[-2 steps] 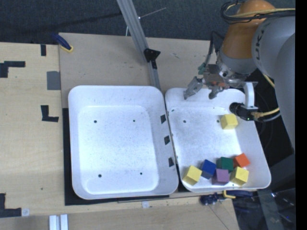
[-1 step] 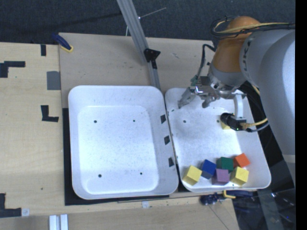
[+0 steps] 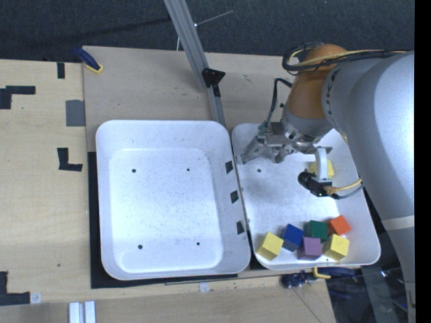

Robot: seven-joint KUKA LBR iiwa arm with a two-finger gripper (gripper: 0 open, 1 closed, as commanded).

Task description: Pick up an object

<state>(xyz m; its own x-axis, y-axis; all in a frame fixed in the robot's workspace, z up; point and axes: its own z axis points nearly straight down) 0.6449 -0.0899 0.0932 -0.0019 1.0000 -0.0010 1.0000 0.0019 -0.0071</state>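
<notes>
Several small blocks lie together at the near end of the right bin (image 3: pixel 279 200): a yellow one (image 3: pixel 271 245), a blue one (image 3: pixel 293 236), a green one (image 3: pixel 315 229), a purple one (image 3: pixel 312 247), an orange one (image 3: pixel 340 225) and a second yellow one (image 3: pixel 338 247). My gripper (image 3: pixel 262 156) hangs over the far left corner of that bin, well away from the blocks. Its two fingers stand apart with nothing between them, so it is open. A small yellow piece (image 3: pixel 328 169) peeks out beside the wrist, half hidden by the cable.
The left bin (image 3: pixel 102 143) sits beside the right one, their rims touching. A grey metal pole (image 3: pixel 192 42) slants in from the far side to a black clamp (image 3: pixel 213 77). The arm's big grey body (image 3: pixel 380 133) covers the right bin's right side.
</notes>
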